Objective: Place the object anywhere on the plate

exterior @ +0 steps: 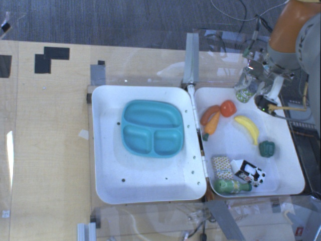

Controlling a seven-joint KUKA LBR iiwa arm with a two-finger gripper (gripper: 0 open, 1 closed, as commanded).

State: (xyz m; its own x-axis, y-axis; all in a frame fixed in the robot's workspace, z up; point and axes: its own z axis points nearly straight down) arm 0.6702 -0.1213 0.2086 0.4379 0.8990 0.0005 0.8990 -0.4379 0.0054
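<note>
Green bottle [232,187] lay at right bin [296,181] near edge. Gripper [249,87] hovered over far edge, fingers clamped on clear-green object [244,92]. Blue plate [152,128] sat mid left bin [108,185]; carry across divider, release low over compartment.

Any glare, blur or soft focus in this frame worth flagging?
Camera view: lighting is even and shadows soft; pale reflections streak the clear panels behind the right bin; the blue plate and banana are sharp; the claw looks slightly soft.

The grey arm [301,29] reaches in from the right, its gripper [256,84] pointing down at upper right.
</note>
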